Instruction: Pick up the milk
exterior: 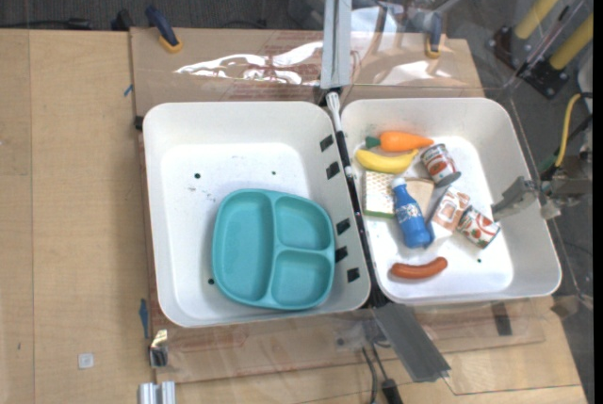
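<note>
In the right bin (528,272) we find the milk (478,227), a small red-and-white carton lying on its side, its long axis running from upper left to lower right; which end is the top we cannot tell. Touching it on the left lies a second, similar carton (448,208). Further left of the milk a blue bottle (409,214) with a white cap lies over a pale card (380,197). Above and left of the milk sit a printed can (438,163), a yellow banana (386,161) and an orange carrot (403,141); below and left lies a reddish sausage (418,269). Far left of the milk, in the left bin (174,157), rests a smooth teal plate (273,248) with three compartments. The gripper (513,197) hangs just right of the milk at the bin's right wall, apart from it; whether it is open we cannot tell.
</note>
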`<move>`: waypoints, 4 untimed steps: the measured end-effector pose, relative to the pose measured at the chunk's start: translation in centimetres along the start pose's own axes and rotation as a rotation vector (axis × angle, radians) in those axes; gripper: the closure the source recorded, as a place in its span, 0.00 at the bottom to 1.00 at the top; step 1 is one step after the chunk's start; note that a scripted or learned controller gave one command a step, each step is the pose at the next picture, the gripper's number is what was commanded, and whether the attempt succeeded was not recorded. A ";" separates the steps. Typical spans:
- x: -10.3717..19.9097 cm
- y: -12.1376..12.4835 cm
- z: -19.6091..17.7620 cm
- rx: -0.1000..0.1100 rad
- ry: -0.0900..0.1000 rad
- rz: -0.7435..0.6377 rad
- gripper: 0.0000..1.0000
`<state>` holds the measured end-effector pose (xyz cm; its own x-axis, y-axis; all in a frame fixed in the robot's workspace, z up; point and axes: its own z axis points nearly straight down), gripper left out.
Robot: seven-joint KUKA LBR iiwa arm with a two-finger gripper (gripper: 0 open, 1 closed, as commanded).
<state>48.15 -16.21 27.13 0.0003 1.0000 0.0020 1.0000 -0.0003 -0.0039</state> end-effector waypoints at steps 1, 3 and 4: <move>4.2 6.3 15.0 -0.006 -0.003 -0.071 0.00; -0.1 13.4 16.9 -0.021 -0.008 -0.042 1.00; -6.1 13.0 -8.3 -0.007 -0.005 -0.083 1.00</move>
<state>61.20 -22.34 35.41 -0.0825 0.9966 -0.0030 0.9966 0.0825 0.0031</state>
